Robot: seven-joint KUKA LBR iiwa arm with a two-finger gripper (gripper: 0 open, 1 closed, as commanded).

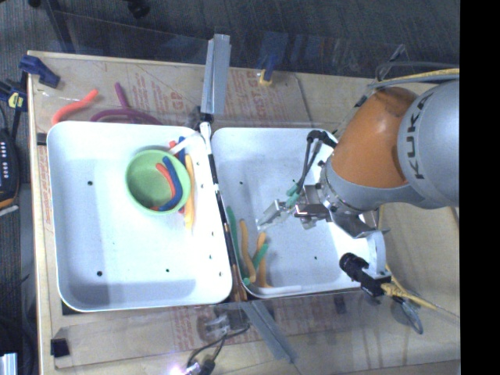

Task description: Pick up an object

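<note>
My gripper hangs low inside the right bin, fingers reaching toward its left wall. I cannot tell whether they are spread or pressed together; they look thin and blurred, and I see nothing pinched between them. A small green piece sits just behind the fingers, but whether it belongs to me or lies loose in the bin I cannot say.

Nearest the front edge lies my likeliest target: a cluster of slim sticks, orange and green, against the bin's left wall and well below my fingertips.

Farther off, the left bin holds a green bowl with red and orange pieces in and beside it. Beyond both bins, a red-handled tool and a purple loop lie on the bench.

The risk, as I judge it: the sticks hug the wall and overlap, so a finger could strike the rim, or closing could nudge them apart and catch none.
</note>
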